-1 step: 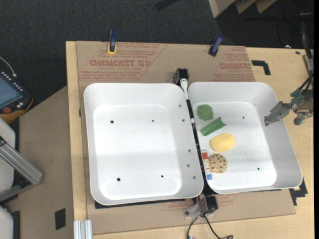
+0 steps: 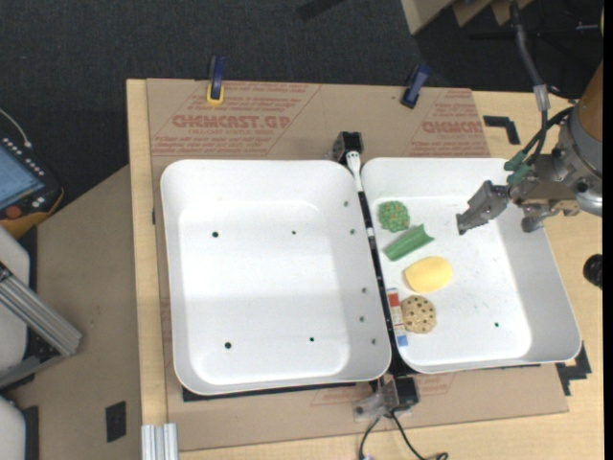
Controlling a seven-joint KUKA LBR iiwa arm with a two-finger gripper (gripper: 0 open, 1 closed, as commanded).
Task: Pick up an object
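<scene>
dark speckled carpet surrounds a brown cardboard-topped bench [image 2: 287, 113] printed with reddish lettering, and two blue clamps [image 2: 216, 73] pin its far edge. on the cardboard sit two shallow white bins side by side, their inner rims touching along a black seam. the left bin [image 2: 192, 257] has a bare white floor with a few small dark dots.

the right bin [image 2: 536, 324] carries four small things, all clustered near its left wall. farthest back is a bumpy green broccoli piece [image 2: 393, 215]. just in front of it, tilted on a diagonal, lies a green pod [image 2: 407, 242], nearly touching the broccoli. below that sits a smooth yellow lemon-like lump [image 2: 427, 274], and nearest the front a round tan cookie [image 2: 418, 314] with dark specks, close to a small red and blue scrap at the bin wall.

the arm comes in from the right, and its gripper [image 2: 500, 209] hangs over the back right part of the right bin, to the right of the broccoli and well apart from all four items. two dark fingers [image 2: 475, 213] point down and left with a visible gap between them; the jaws stand spread, with nothing between them. a green-tipped cable runs along the wrist above.
</scene>
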